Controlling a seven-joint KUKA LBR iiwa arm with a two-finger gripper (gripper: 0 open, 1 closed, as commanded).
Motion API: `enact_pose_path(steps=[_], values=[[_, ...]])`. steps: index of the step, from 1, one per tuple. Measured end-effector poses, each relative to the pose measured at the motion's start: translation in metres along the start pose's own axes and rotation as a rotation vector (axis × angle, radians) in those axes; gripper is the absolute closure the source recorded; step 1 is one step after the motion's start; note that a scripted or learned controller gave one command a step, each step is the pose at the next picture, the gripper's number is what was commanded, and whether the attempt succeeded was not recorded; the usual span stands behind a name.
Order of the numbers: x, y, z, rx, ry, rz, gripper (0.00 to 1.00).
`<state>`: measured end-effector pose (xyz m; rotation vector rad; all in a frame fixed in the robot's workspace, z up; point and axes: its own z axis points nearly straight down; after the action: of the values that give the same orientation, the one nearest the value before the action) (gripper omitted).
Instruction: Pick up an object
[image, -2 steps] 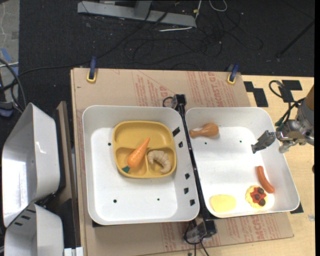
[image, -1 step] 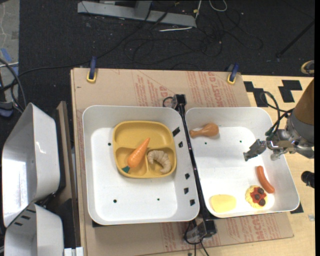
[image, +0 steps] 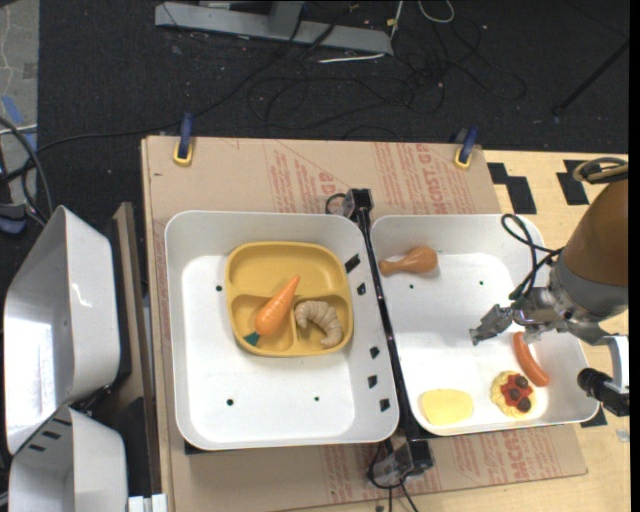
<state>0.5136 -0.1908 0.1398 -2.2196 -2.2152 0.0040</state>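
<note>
The gripper (image: 492, 327), its jaws spread and holding nothing, hung in the right bin (image: 455, 275); the sausage (image: 530, 360) lay at its four o'clock, long axis running eleven-to-five.

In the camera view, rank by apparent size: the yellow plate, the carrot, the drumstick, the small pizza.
1. Yellow plate
2. Carrot
3. Drumstick, close to the carrot, so that order is unsure
4. Small pizza

red sausage (image: 531, 361) lies slanted in right bin (image: 450, 235).
</note>
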Motion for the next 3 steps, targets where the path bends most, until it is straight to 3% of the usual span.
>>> enact_pose_path(steps=[1, 2, 3], values=[[0.001, 0.000, 0.051, -0.002, -0.001, -0.001, 0.00], [0.001, 0.001, 0.038, -0.006, -0.002, 0.000, 1.00], [-0.002, 0.002, -0.005, -0.010, -0.004, -0.004, 1.00]])
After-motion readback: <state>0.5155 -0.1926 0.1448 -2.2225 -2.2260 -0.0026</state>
